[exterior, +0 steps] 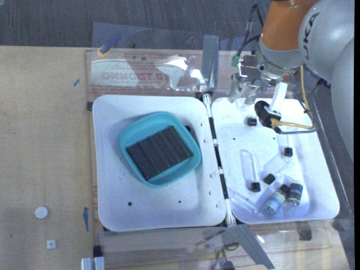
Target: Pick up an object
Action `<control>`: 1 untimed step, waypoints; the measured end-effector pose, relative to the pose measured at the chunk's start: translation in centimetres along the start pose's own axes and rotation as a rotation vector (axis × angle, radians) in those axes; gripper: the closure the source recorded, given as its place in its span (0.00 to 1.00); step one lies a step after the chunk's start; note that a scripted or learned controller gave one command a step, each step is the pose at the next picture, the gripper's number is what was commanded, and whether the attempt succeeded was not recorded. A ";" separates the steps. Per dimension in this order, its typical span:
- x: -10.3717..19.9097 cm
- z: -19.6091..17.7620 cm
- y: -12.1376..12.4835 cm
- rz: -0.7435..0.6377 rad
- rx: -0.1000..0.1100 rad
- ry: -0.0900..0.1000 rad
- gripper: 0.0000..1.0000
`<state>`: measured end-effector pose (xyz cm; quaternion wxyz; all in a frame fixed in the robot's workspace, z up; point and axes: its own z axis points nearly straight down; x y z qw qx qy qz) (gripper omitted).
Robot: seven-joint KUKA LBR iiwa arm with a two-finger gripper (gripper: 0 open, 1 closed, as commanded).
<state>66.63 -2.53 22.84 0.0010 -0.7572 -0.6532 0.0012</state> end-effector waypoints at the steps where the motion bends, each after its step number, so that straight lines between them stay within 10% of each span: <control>1: 0.1 -1.0 0.1 -0.003 -0.002 -0.001 1.00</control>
